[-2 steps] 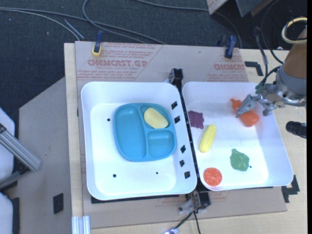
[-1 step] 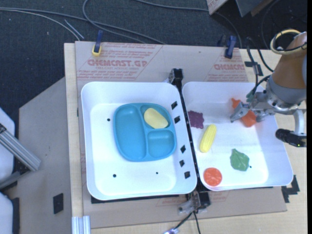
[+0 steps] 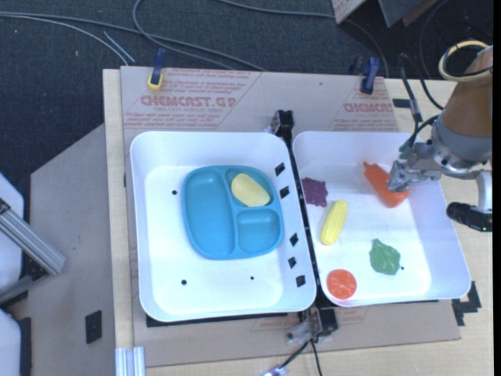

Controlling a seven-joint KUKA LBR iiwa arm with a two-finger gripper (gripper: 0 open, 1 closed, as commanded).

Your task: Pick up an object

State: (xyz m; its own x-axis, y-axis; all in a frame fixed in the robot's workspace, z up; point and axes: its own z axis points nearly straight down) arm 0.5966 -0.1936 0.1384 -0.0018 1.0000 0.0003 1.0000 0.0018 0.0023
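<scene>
R bin (image 3: 438, 288), near to far: 1 orange-red round item (image 3: 341, 284) at front rim, 1 green item (image 3: 384, 257), 1 corn cob (image 3: 334, 222), 1 purple item (image 3: 315, 191), 1 orange carrot-like item (image 3: 382, 183) w/ gripper (image 3: 404, 175) right on it; finger state can't tell. L bin (image 3: 156, 288): 1 blue divided plate (image 3: 232, 211), 1 yellow item (image 3: 250, 189) in its far-R compartment.

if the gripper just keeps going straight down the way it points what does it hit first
Most likely the orange carrot-like piece in the right bin: the gripper sits right at it, pointing down. Height above it is unclear from this slanted view.
</scene>
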